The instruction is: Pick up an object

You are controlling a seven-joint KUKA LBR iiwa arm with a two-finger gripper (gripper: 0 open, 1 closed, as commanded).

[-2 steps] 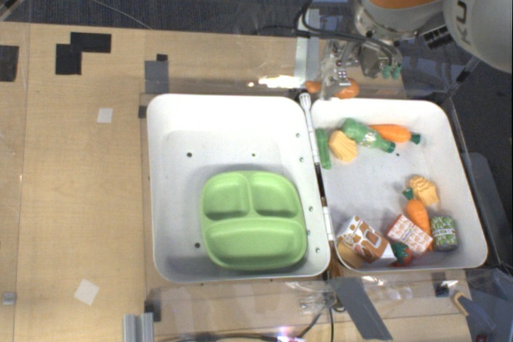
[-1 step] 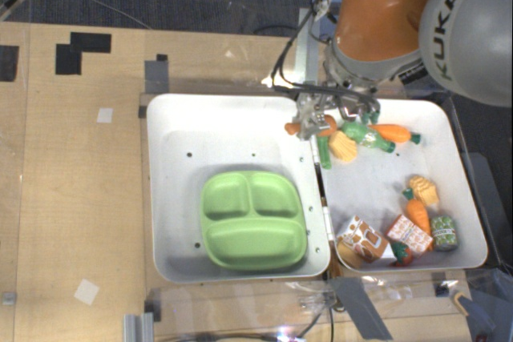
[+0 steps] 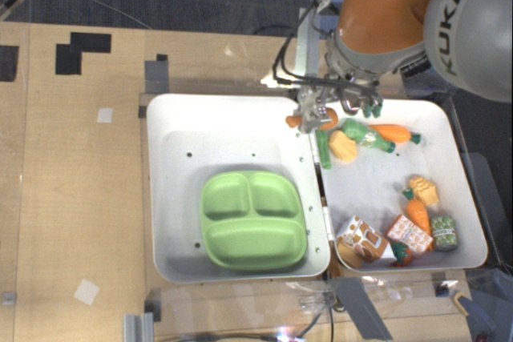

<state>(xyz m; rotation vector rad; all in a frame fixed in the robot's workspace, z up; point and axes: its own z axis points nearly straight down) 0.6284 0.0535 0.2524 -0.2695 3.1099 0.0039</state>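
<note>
**Figure 1. My gripper at the far edge of the right bin, above the toy food**

Seen from the fixed overhead camera, my arm (image 3: 417,4) reached in from the right, its orange band directly above the wrist. My gripper (image 3: 321,110) hung at the far inner corner of the right bin (image 3: 461,164), close to the wall shared by the two bins. Whether it was spread or closed could not be told, as the wrist hardware hid that; nor could I tell whether it had hold of anything. A small orange piece (image 3: 295,122) lay just beside it on the dividing wall.

The candidate objects all lay in the right bin. Near the gripper: a dark green stick-shaped toy (image 3: 323,150) along the inner wall, a yellow toy (image 3: 344,146) touching it, a green bottle-like toy (image 3: 362,132) and a toy carrot (image 3: 394,134) to its right. Well apart, at the near end: a brown-and-white packet (image 3: 362,241), a red-and-white carton (image 3: 409,235), a second carrot (image 3: 418,212), a small yellow pastry-like toy (image 3: 422,190) and a dark green can (image 3: 444,232), crowded together.

The left bin (image 3: 176,140) held a green divided plate (image 3: 252,219), upright, with three compartments. Both bins stood side by side on the wooden desk (image 3: 72,188).
</note>
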